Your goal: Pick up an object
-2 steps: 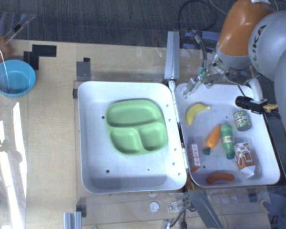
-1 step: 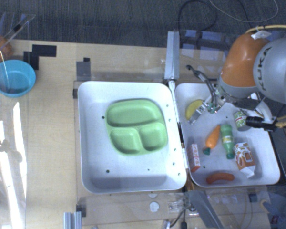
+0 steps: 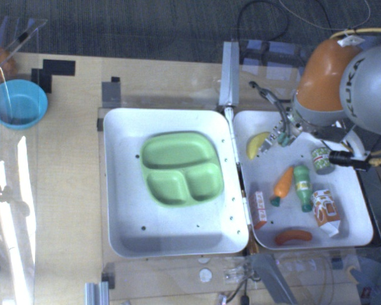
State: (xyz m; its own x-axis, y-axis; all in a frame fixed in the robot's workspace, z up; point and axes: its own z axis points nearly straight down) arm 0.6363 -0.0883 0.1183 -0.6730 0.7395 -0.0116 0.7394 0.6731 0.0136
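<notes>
Seen from above at a slant, the wooden surface point(image 3: 63, 189) carries two shallow white bins side by side. The left bin point(image 3: 124, 227) holds a green divided plate point(image 3: 181, 168) with three compartments, lying flat near the middle. The right bin point(image 3: 362, 227) holds the loose things: a yellow banana point(image 3: 256, 144) near its upper left corner, an orange carrot point(image 3: 282, 185) with its green end pointing down-left, a green bottle point(image 3: 302, 186) lying just beside the carrot on its right, a small carton point(image 3: 325, 211) near the bottle, a small can point(image 3: 321, 159) toward the right wall, a flat red-and-white packet point(image 3: 260, 209) along the left wall, and a reddish sausage point(image 3: 293, 236) near the bottom edge. The grey arm point(image 3: 368, 88) with its orange band reaches in from the right, and its hand point(image 3: 282, 135) hangs over the upper part of the right bin, just beside the banana. The hand looks small and blurred here, so whether its fingers are spread or pressed together cannot be told, and nothing can be seen between them. A blue bowl point(image 3: 20, 103) sits on the surface far to the left, well apart from both bins.
</notes>
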